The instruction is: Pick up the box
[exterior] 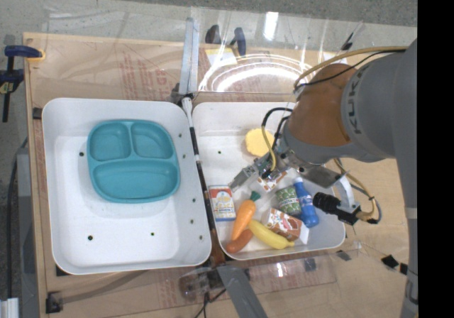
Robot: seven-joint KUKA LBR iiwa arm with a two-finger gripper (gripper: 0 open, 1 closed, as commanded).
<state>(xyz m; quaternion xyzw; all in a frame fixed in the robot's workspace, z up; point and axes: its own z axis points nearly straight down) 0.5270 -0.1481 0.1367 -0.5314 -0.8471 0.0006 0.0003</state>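
A small red and white box lies in the right bin, against its left wall. My gripper hangs low over the middle of that bin, up and to the right of the box and apart from it. A small red and white item sits just under the wrist; I cannot tell whether it is held. A second, red printed box lies near the bin's front edge.
Beside the box are an orange carrot, a yellow banana, a blue bottle, a green item and a yellow round piece. The left bin holds a teal divided plate. The arm covers the right bin's right side.
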